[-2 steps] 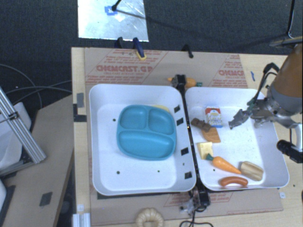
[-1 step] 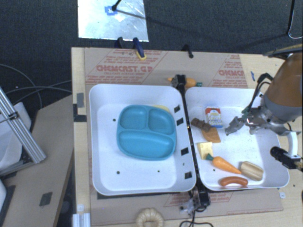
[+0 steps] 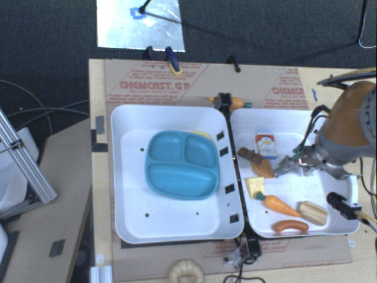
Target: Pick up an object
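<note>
My gripper point(image 3: 285, 165) hangs low over the middle of the right bin point(image 3: 294, 125), reaching in from the right. Its tip is just right of a brown chunky piece point(image 3: 259, 161), close to it; I cannot tell whether they touch. Behind them stands a small red, white and blue carton point(image 3: 266, 145). Toward the front lie a pale yellow wedge point(image 3: 254, 187), a carrot point(image 3: 277, 204), a reddish sausage point(image 3: 288, 226) and a tan roll point(image 3: 313, 212). Nothing shows in the gripper's grasp.
The left bin point(image 3: 132, 205) holds a blue divided plate point(image 3: 181, 164) with a yellowish scrap point(image 3: 203, 135) at its far edge. An orange-yellow item point(image 3: 236, 103) sits outside, behind the bins' join. A beige ring point(image 3: 187, 271) lies at the bench front.
</note>
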`<state>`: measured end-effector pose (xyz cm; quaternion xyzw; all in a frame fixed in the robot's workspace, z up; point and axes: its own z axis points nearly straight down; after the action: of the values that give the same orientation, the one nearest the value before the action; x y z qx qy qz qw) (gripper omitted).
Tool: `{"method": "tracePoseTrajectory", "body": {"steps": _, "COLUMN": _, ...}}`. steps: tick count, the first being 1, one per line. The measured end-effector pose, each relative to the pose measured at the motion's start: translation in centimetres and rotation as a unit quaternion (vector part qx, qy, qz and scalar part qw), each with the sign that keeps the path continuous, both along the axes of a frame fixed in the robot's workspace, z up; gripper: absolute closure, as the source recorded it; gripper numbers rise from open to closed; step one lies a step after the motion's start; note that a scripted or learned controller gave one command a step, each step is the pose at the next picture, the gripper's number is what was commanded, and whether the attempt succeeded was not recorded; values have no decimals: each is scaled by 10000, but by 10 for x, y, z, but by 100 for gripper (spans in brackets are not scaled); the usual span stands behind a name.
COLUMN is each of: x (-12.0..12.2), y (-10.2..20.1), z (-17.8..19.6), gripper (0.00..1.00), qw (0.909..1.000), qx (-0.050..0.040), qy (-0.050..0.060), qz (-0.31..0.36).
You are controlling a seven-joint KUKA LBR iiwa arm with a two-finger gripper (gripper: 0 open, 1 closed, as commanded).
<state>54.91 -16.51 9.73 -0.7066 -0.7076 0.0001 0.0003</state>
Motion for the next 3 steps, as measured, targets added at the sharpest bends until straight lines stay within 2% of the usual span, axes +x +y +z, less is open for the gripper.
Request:
{"method": "tracePoseTrajectory", "body": {"steps": 1, "x": 1, "y": 0, "z": -13, "gripper": 0, "qw": 10000, "qx": -2, "qy": -5, "qz": -2}}
{"method": "tracePoseTrajectory", "body": {"steps": 2, "x": 1, "y": 0, "z": -2, "gripper": 100, "qw": 10000, "qx": -4, "qy": -16, "qz": -1}}
{"method": "tracePoseTrajectory", "body": {"steps": 3, "x": 9, "y": 1, "z": 60, "gripper": 100, "qw": 10000, "qx": -9, "qy": -36, "qz": 15}}
